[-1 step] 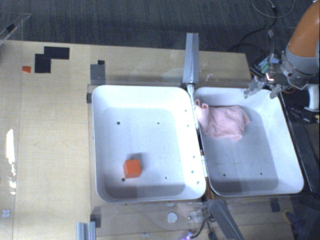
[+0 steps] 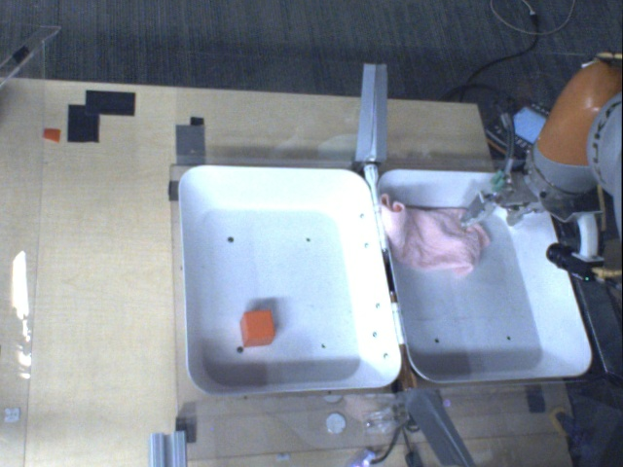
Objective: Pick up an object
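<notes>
A crumpled pink cloth (image 2: 433, 239) lies in the upper left part of the right bin (image 2: 487, 348), its left edge against the divider between the bins. My gripper (image 2: 490, 207) sits at the cloth's upper right corner, touching or almost touching it. The grey arm with its orange band (image 2: 574, 115) reaches in from the right. A small orange block (image 2: 258, 328) rests on the floor of the left bin (image 2: 282, 212), near its lower left, far from the gripper.
A grey metal post (image 2: 372, 115) stands behind the gap between the bins. Black markers (image 2: 95, 113) and a small orange square (image 2: 52, 135) lie on the wooden bench at the far left. Cables run along the right side by the arm.
</notes>
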Controlling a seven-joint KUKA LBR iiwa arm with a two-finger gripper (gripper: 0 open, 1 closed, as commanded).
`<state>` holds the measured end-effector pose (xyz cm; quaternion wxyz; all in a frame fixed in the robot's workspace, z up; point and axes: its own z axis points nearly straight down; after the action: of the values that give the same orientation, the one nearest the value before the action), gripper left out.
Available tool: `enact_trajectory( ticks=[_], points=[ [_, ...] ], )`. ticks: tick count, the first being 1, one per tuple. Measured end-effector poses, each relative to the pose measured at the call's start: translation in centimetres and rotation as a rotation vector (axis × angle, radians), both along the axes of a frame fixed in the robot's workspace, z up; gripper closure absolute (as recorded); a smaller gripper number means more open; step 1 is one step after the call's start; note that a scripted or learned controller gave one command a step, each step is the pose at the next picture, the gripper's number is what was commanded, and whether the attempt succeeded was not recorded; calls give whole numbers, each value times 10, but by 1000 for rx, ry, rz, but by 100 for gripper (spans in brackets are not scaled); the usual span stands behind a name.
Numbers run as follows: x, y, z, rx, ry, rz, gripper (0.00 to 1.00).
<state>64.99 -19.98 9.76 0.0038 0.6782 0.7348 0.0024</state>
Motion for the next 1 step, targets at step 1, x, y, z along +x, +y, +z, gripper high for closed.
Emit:
enact_trajectory(
  ticks=[1],
  points=[
    [-21,29,-8,-3,-4,113,0]
  ],
)
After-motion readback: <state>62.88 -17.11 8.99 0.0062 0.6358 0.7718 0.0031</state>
